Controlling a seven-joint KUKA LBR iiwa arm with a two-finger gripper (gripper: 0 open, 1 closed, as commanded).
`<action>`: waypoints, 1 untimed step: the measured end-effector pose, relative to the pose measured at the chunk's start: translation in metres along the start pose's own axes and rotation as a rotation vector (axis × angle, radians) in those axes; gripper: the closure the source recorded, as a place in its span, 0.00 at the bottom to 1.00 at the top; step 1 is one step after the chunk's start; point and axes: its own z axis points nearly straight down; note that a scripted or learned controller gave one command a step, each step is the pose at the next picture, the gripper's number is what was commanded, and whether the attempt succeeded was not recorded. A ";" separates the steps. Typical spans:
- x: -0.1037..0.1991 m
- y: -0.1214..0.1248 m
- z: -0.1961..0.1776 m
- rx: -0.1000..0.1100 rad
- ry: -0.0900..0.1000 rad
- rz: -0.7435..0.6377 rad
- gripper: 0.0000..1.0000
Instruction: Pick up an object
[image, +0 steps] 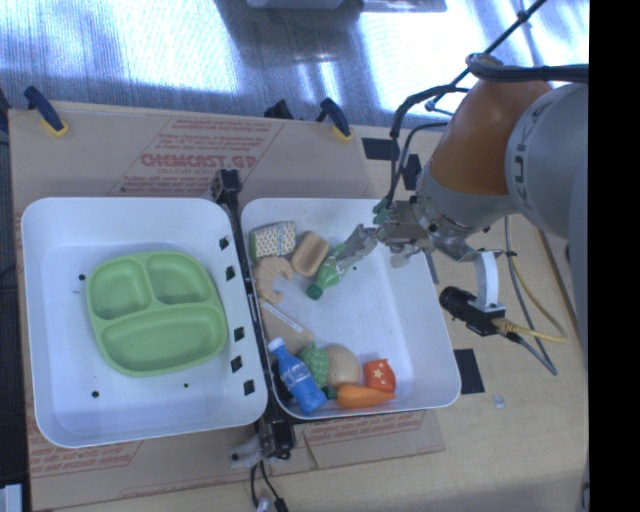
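We see the two-finger gripper (352, 250) reaching low into the right white bin (425, 330), its fingers closed around a small green plastic bottle (328, 278) that slants down toward the bin floor, presumably mid-lift. Other toy foods crowd the bin's near corner, so this bottle, lying apart, likely offers the easier grasp.

High slanted view over both bins (40, 300)
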 end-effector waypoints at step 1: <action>-0.010 0.050 0.098 0.003 0.000 -0.002 0.00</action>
